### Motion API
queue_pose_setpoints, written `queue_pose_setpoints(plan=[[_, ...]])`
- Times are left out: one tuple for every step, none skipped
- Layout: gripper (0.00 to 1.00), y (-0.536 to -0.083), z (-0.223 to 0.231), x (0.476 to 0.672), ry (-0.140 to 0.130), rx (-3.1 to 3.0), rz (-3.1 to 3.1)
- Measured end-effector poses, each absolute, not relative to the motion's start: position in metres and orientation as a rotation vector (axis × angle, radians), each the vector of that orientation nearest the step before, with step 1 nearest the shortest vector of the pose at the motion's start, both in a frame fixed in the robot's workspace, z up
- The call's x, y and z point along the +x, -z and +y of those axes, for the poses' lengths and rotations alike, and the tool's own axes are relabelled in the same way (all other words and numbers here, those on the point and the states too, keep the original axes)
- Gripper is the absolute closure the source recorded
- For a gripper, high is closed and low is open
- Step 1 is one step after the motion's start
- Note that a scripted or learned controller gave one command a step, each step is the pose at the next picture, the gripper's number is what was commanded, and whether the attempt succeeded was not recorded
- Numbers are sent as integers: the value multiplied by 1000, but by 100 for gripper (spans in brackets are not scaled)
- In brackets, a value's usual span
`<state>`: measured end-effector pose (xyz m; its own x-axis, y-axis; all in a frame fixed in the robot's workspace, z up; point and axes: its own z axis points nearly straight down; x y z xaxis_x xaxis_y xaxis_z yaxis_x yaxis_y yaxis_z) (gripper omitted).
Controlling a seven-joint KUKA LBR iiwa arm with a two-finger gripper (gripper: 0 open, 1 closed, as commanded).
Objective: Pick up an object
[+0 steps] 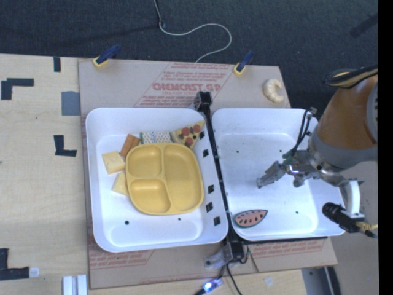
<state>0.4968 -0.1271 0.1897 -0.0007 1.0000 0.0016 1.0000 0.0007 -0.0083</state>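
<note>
A watermelon slice toy (pixel 250 217) lies at the front of the right bin (pixel 245 140). The left bin (pixel 101 128) holds a yellow divided plate (pixel 164 178), with crackers (pixel 113 162), a brown biscuit (pixel 128 145) and a pizza slice toy (pixel 188 133) around it. My gripper (pixel 268 178) hangs over the middle of the right bin, fingers pointing left, above and to the right of the watermelon slice. Nothing shows between its fingers.
A cream croissant-like toy (pixel 274 90) lies on the cardboard behind the right bin. Blue and yellow clamps (pixel 106 56) (pixel 244 61) hold the cardboard's back edge. A white cable (pixel 202 29) loops behind. A black divider (pixel 212 165) runs between the bins.
</note>
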Motion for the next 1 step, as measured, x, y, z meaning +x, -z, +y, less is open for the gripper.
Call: queue_pose_setpoints(plan=[[0, -132, -136, 494, -7, -2217, -2216]])
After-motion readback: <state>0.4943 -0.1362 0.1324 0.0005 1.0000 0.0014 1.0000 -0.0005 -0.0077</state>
